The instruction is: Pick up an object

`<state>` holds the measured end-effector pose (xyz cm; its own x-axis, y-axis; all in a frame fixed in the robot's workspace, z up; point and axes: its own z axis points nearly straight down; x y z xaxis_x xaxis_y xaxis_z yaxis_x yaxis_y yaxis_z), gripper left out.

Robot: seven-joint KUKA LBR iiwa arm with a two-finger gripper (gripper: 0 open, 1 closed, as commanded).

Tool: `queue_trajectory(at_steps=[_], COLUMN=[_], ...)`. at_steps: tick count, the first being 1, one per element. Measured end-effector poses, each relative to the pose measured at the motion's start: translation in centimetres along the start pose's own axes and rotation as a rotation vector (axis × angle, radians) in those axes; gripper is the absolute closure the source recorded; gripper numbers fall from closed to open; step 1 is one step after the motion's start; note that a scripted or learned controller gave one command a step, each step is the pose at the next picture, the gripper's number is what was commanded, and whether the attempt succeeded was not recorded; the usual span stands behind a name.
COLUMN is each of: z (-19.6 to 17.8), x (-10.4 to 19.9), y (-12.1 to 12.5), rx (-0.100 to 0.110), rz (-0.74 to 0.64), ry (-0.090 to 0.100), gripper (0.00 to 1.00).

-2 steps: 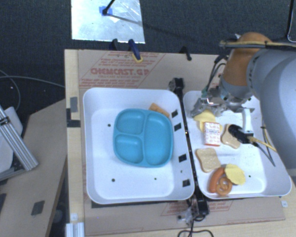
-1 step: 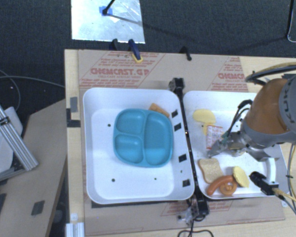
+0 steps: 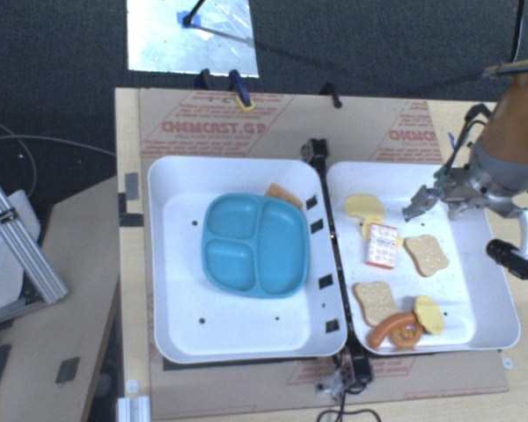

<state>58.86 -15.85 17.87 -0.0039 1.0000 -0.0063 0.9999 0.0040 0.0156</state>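
Observation:
The right bin (image 3: 502, 310) holds several toy foods. A yellow piece (image 3: 364, 206) lies at its far left, and a red-and-white box (image 3: 382, 245) sits just in front of it. One bread slice (image 3: 426, 255) lies mid-bin and another (image 3: 376, 301) nearer the front. An orange sausage (image 3: 396, 331) and a small yellow piece (image 3: 429, 315) rest at the front edge. My gripper (image 3: 429, 202) hovers over the far part of this bin, right of the yellow piece and above the mid-bin bread slice, with nothing seen in it.
The left bin (image 3: 180, 323) carries a blue divided plate (image 3: 253, 244), and an orange-brown piece (image 3: 283, 194) peeks out behind it. A black divider (image 3: 326, 236) runs between the bins. The arm's body (image 3: 515, 148) covers the right bin's far right corner.

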Motion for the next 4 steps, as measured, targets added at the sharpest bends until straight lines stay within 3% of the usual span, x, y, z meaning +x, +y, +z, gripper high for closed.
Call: queue_trajectory(at_steps=[1,2,3,4], z=[9.3,1.2,-13.0,0.8], x=[-3.3,-5.0,-5.1,-4.6], y=[0.1,-1.5,-9.3,-10.5], rx=[0.020,0.008,0.000,0.027], rz=[0.005,0.005,0.006,0.004], ry=[0.007,0.002,0.000,0.011], gripper=[0.00,0.00,0.00,0.00])
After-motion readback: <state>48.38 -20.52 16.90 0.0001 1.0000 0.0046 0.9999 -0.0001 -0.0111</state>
